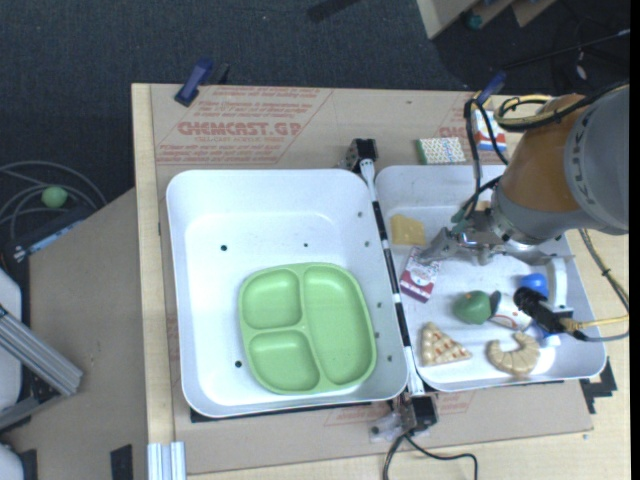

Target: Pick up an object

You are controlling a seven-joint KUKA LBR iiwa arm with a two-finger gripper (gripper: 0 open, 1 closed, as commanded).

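My tool (437, 251) hovers with prongs apart just above the small red-and-white packet (417, 280), which lies directly below it, long axis upright.

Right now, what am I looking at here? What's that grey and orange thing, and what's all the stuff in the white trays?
You are looking down at a slant from one fixed camera above a bench. The grey and orange thing is a robot arm reaching in from the right; its gripper hangs over the right bin. That bin holds small toy-like items: a pizza slice, a croissant, a green ball, a yellow block and a red and white packet. The left bin holds a green divided plate. I can't see anything held.
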